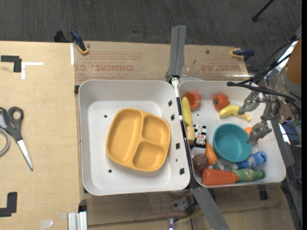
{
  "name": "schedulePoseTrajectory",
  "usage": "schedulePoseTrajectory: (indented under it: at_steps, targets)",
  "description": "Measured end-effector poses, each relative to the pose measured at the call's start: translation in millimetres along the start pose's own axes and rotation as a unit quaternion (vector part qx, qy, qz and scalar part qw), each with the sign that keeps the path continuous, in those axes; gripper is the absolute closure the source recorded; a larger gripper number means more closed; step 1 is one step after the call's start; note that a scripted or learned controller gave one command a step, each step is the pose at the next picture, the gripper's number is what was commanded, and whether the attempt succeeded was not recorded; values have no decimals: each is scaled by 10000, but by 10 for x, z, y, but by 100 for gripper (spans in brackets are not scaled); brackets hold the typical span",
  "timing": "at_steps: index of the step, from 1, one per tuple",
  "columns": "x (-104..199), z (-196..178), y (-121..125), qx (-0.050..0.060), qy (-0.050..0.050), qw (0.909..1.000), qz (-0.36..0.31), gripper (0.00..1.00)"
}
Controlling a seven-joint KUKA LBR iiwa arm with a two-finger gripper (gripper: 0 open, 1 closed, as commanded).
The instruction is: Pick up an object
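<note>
Tool (255,120) over right bin (277,172) — fingers apart, clamping nothing — beside teal bowl (232,142), near banana (233,111).

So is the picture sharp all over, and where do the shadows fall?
Camera view: even overhead light, with only soft shadows under the yellow three-compartment plastic plate and inside the teal plastic bowl; the shiny left white bin shows no hard glare; the metal claw and the arm at the right edge look slightly soft.

A yellow-orange divided plate (138,140), a teal bowl (232,142), a yellow banana (230,111), white bins (91,143).
</note>
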State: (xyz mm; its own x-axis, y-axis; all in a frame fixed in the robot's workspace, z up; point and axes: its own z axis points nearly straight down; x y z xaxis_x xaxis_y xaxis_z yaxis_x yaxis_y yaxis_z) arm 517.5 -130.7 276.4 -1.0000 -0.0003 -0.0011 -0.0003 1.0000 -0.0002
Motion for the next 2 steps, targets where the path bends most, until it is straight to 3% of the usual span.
schedulePoseTrajectory:
  at_steps: [1, 2]
  targets:
    - [223, 1220, -245, -2, 5, 10000, -16, 0]
    - [57, 1806, 170, 7, -40, 9998, 179, 0]
